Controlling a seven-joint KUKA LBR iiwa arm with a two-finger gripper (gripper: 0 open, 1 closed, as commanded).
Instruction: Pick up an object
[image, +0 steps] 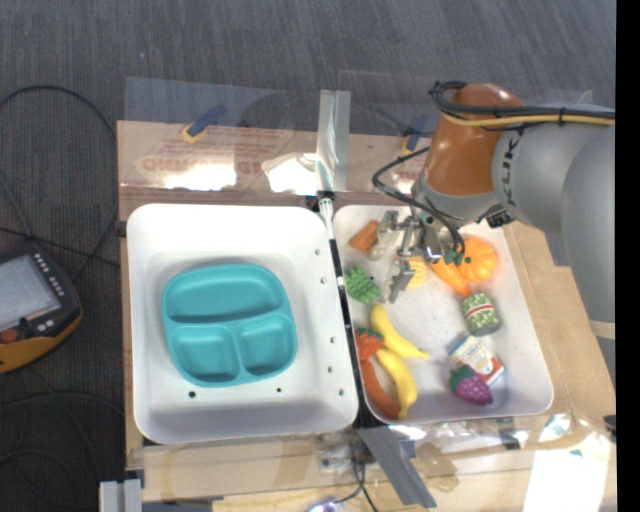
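Observation:
My gripper (393, 258) hangs over the upper left part of the right bin (530, 340), open, with nothing seen between its fingers. Just left of it lie an orange carrot piece (363, 237) and a green broccoli (362, 288). A yellow item (416, 268) sits partly under the wrist. To the right rests an orange fruit (480, 260). Lower down are two yellow bananas (397, 338), a red piece (367, 346), a green can (481, 313), a white carton (472, 352) and purple grapes (472, 386).
The left bin (150, 400) holds a teal divided tray (230, 322). A raised divider (338, 290) separates the two bins. The grey arm (570, 200) with its orange band (465, 150) reaches in over the right bin's upper right corner.

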